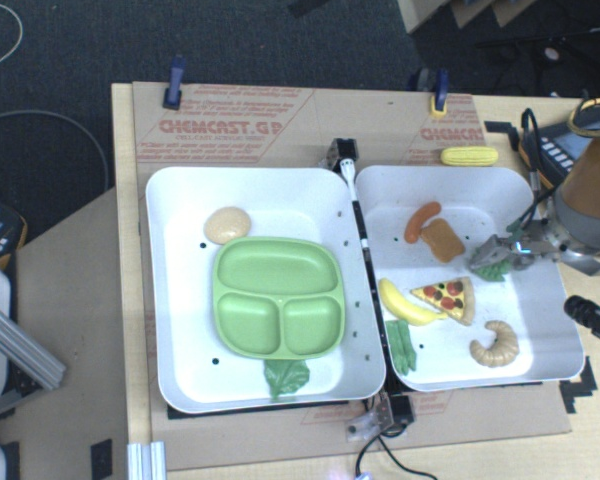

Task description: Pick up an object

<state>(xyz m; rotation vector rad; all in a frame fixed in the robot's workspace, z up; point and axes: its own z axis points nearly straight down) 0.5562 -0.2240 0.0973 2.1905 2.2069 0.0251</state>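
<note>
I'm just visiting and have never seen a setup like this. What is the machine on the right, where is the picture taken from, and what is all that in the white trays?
One camera looks down at a slant on a bench with two white bins. The grey arm reaching in from the right is a robot; its end effector sits low in the right bin, over something green. That bin holds toy food: sausage, toast, banana, pizza, croissant, bean pod. The left bin holds a green plate, a bun and a leaf.

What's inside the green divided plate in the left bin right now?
The plate shows three bare green compartments with nothing in them. A leafy green piece pokes out at its near edge; whatever lies under the plate is covered.
</note>
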